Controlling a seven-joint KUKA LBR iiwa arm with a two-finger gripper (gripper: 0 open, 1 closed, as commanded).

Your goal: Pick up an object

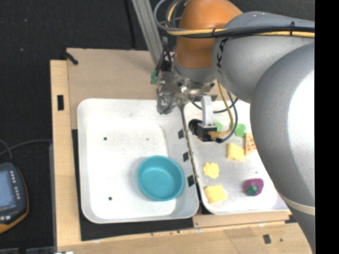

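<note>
At the far right corner of the left shallow white bin (90,142), close to the seam where the two bins meet, the grey arm's gripper (166,103) hangs low over bare bin floor. Its wrist hardware hides the tips, so whether it is open, closed or grasping anything cannot be told.

Nothing pickable lies under it. The round teal plastic bowl (159,178) sits well apart from it, by the near right corner of the same bin.

The small pieces lie across the seam in the right white bin (238,208):
- a yellow wedge-shaped block (235,152)
- a yellow lumpy toy (211,169)
- a yellow square block (215,193)
- a purple round toy with a green tip (253,187)
- a small green piece (241,129)

In my judgement the arm stands there either to start a descent or after a try, with no object picked up yet.
</note>
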